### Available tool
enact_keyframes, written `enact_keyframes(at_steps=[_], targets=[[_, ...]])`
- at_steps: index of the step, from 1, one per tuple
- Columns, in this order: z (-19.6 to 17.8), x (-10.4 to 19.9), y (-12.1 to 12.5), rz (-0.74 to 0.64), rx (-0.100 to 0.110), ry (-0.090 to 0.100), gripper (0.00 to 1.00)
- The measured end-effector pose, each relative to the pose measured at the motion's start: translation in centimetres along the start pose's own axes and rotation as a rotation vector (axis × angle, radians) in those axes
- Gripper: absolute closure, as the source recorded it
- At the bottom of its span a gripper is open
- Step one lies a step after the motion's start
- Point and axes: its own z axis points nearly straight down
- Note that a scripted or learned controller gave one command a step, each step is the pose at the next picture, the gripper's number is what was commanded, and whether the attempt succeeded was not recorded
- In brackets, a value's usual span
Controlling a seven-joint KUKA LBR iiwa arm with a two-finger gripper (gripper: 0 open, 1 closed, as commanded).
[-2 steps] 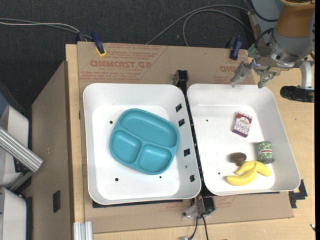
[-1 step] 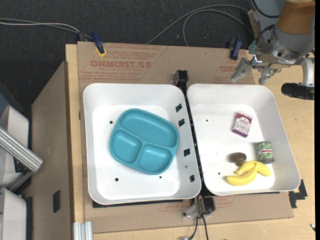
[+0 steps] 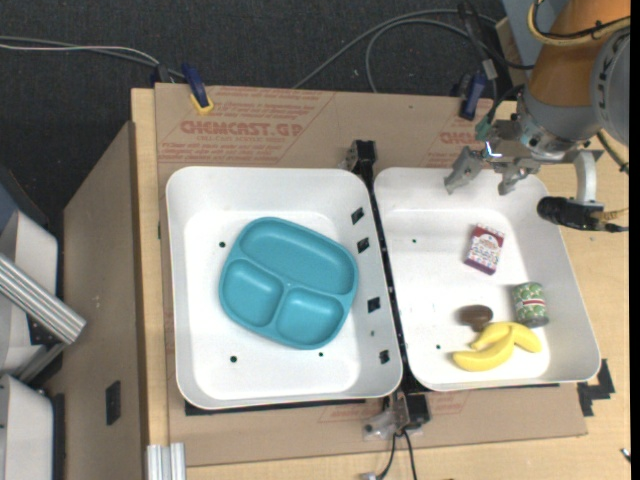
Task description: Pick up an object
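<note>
Your hand (image 3: 487,174), spread and holding nothing at upper right, would best pinch the small box (image 3: 484,249), light and stiff, across its narrow sides.

I see the bench through a single fixed camera mounted above it, looking down at a slant. It sits far enough back that both white bins fit whole in the frame, with the brown board (image 3: 250,118) under them and dark floor beyond its far edge. Taking the black divider (image 3: 378,268) between the bins as my landmark, the left bin (image 3: 190,268) lies to its left and the right bin (image 3: 570,298) to its right, side by side across the middle. The arm (image 3: 575,48) enters from the upper right, beyond the right bin's far corner. The divider runs nearly straight up the frame, leaning slightly.
</note>
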Motion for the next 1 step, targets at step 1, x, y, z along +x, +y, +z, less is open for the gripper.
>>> enact_keyframes(at_steps=[1], targets=[[5.17, -0.74, -0.71, 0.001, 0.001, 0.0, 0.0]])
